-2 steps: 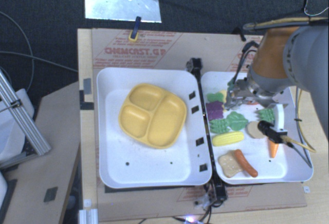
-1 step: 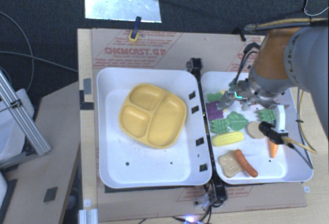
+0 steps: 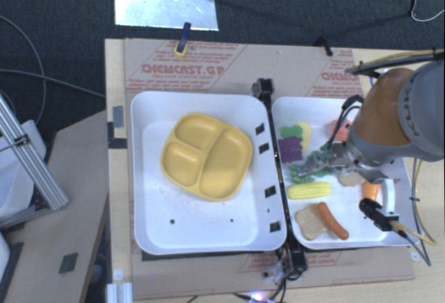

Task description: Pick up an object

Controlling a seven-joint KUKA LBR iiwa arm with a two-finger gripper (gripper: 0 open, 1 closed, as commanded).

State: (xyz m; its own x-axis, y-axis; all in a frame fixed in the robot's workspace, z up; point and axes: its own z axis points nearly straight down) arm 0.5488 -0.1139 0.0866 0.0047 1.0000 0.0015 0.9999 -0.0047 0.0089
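A toy hot dog sausage [image 3: 333, 220] lay near the front edge of the right bin [image 3: 348, 242], slanting from back-left to front-right. A slice of toy bread [image 3: 310, 222] sat touching its left side. Just behind them a yellow corn cob [image 3: 309, 190] lay sideways, its long way going left to right. Purple grapes [image 3: 290, 149] sat farther back. The gripper [image 3: 314, 164] reached low between the grapes and the corn; how wide its fingers stood was too blurry to tell. A yellow divided plate [image 3: 206, 155] sat in the left bin [image 3: 156, 225].
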